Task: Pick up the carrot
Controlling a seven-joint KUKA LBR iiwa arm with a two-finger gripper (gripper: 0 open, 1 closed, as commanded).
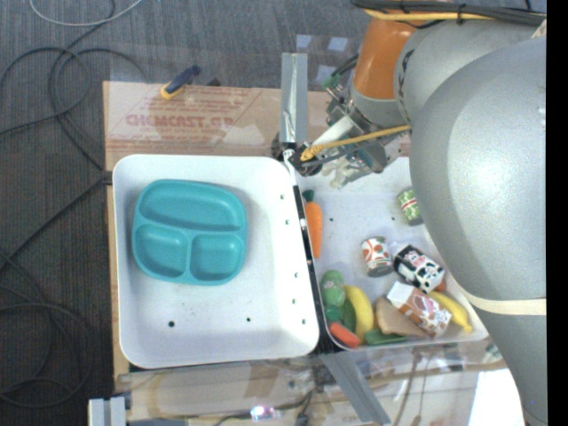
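Camera view, looking down at a slant on two white bins.

Item, carrot (313, 226): orange, lying lengthwise against the left wall of the right bin (355, 204), beside the divide between the bins. Not lifted; nothing touches it.

Item, end effector (348, 153): at the far end of the right bin, apart from the carrot and beyond its upper tip. Whether it is apart or together cannot be told; it holds nothing visible.

Item, left bin (266, 327): carries a teal divided plate (188, 231).

Other contents, right bin: toy foods at the near end, among them a banana (359, 309) and a green piece (332, 289).

Status: pickup not yet done. Left to do, by judgement: approach, grasp and lift.
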